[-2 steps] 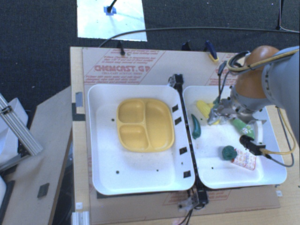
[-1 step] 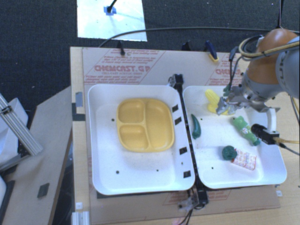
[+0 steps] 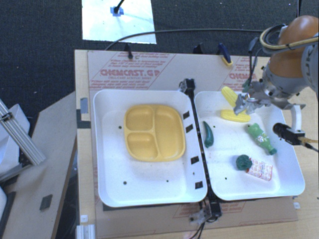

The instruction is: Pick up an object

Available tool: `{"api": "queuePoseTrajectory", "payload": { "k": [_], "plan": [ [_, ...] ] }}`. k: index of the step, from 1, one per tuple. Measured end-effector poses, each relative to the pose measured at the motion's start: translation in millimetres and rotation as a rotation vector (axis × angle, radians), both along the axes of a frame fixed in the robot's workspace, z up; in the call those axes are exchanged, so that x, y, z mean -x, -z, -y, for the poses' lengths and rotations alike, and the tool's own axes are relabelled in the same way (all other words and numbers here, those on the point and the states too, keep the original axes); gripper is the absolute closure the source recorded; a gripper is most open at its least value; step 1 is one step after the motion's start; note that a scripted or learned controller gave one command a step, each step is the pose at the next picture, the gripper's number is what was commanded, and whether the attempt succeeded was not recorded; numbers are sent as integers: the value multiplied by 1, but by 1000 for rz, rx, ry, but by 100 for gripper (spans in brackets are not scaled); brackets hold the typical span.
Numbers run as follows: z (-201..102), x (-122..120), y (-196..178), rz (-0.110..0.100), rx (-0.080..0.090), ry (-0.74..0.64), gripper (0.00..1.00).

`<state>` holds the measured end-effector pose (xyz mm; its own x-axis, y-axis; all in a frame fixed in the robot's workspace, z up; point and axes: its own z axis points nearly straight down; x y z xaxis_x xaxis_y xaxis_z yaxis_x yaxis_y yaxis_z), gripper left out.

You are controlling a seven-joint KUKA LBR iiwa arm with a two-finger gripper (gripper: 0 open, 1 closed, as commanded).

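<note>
The arm's two-finger gripper [image 3: 242, 107] hangs low in the right-hand shallow white bin [image 3: 289, 180], directly above a yellow plastic corn cob [image 3: 231, 97]. The cob's long axis runs aslant from the bin's far wall down toward the gripper, ending beside a flat yellow banana-like piece [image 3: 234, 116] just below the gripper. Whether the gripper is parted or closed cannot be told; nothing is visibly held. A green plastic bottle [image 3: 261, 138] lies nearer the camera, apart from the gripper.

Yellow corn cob [image 3: 230, 98] tilted, yellow banana [image 3: 235, 116], green pepper [image 3: 208, 134], green bottle [image 3: 260, 138], right bin [image 3: 289, 180]
</note>
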<state>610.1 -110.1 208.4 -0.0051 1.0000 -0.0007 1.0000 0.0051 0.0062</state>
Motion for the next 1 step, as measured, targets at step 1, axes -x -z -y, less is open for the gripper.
{"api": "queuePoseTrajectory", "payload": {
  "k": [1],
  "plan": [
    [0, -1, -10, -3, 0, 0, 100]
  ]
}}
